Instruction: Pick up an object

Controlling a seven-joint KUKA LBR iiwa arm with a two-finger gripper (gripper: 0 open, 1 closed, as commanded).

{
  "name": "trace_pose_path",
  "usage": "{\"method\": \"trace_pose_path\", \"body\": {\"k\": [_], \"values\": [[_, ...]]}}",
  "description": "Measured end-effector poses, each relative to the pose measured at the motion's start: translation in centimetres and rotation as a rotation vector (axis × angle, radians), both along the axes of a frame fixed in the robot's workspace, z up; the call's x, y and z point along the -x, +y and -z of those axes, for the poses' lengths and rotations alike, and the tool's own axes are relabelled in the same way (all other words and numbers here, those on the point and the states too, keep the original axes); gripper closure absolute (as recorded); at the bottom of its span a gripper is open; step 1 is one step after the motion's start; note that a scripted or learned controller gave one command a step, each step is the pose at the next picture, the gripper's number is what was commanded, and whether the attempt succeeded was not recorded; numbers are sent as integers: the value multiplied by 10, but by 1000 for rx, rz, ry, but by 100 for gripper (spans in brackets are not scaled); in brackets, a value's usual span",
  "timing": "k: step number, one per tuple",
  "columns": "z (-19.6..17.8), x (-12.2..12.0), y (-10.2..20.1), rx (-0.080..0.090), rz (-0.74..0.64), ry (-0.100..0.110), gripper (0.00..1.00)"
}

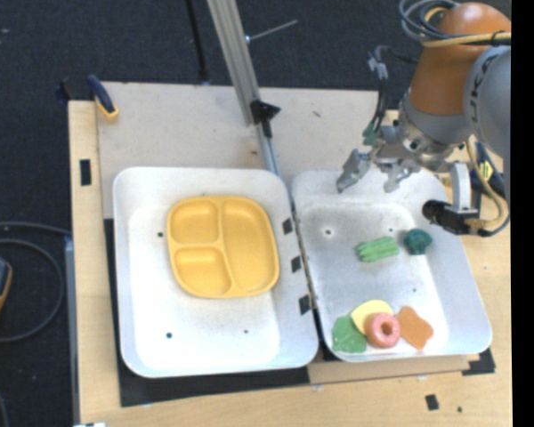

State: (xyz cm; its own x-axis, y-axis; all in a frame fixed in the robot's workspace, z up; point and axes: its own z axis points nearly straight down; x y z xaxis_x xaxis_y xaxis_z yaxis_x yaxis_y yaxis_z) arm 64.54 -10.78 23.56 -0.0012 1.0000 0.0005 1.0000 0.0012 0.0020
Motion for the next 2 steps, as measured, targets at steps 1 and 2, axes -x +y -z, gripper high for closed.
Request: {"method": "trace_pose_path", "body": {"k": [1,2], "values": [[52,5,-11,2,2,5,0],[114,2,-10,1,2,5,0]]}}
